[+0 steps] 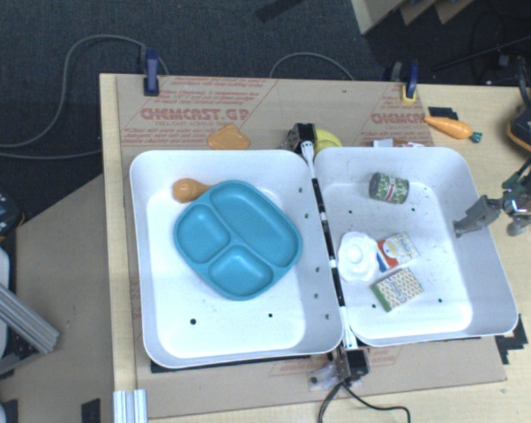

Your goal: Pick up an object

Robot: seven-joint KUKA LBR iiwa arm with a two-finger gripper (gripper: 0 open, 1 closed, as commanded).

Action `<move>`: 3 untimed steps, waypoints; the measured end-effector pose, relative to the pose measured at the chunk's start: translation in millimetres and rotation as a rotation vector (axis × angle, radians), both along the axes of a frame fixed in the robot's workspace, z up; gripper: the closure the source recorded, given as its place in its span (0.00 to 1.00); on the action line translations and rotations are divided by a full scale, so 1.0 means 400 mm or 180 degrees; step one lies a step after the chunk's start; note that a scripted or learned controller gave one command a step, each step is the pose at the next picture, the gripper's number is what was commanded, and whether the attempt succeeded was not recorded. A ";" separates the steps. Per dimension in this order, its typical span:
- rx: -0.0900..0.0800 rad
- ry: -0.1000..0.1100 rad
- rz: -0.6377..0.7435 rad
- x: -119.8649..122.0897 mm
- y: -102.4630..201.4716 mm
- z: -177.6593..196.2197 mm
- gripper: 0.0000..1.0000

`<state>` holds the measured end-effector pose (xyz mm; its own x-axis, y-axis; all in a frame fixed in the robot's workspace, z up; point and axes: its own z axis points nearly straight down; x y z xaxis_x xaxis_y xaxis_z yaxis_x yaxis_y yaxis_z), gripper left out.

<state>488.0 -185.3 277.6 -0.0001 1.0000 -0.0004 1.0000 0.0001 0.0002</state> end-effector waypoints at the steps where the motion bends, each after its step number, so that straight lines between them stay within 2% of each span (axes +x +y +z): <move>1: 0.0025 0.0051 0.0008 -0.031 0.130 -0.417 0.00; 2: 0.0000 -0.0007 0.0012 0.098 0.172 -0.485 0.00; 3: -0.0003 -0.0011 0.0008 0.191 0.178 -0.481 0.00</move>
<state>564.4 -114.0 85.1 -0.0027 1.0000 -0.0012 1.0000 0.0027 0.0037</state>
